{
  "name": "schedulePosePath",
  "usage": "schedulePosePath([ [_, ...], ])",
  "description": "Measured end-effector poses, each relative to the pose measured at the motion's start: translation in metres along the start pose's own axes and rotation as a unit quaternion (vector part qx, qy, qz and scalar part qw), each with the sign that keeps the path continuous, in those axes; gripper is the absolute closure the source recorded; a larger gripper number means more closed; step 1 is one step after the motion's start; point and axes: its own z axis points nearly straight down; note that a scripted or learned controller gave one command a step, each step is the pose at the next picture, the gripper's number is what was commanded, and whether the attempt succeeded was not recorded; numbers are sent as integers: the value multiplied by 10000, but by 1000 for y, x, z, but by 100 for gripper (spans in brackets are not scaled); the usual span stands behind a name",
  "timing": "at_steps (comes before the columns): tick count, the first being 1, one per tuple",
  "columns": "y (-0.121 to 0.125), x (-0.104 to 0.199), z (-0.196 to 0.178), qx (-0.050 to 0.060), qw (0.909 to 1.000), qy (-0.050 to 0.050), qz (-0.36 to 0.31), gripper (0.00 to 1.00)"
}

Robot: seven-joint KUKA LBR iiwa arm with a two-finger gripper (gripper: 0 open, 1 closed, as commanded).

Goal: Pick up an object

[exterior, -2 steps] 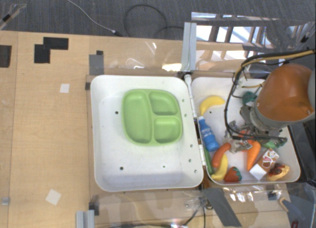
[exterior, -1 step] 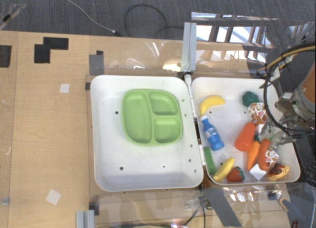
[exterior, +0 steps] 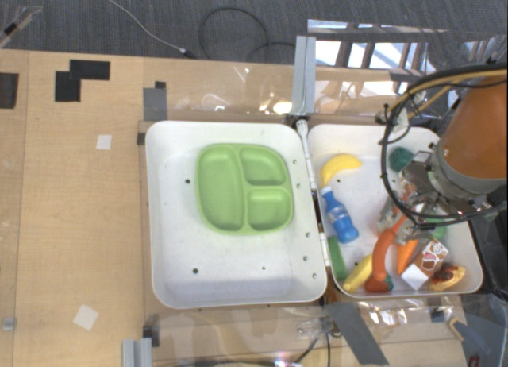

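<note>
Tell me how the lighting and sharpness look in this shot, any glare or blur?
Camera view: even overhead light, soft shadows; bright glare patches on the clear panel behind the bins and on the one along the front edge; the green plate and blue bottle look sharp; the arm's orange band is close and slightly soft.
</note>
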Motion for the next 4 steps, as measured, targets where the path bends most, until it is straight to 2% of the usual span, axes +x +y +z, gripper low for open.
schedulePosePath([
  [1,6,-8,123,6,9982,-3,-599,100],
  [2,-50,0,51,18,9686,5,-2487,100],
  [3,-60,79,67,-19,9027,21,-4303,100],
  [4,-72,18,-22,29,9084,3,-4180,100],
])
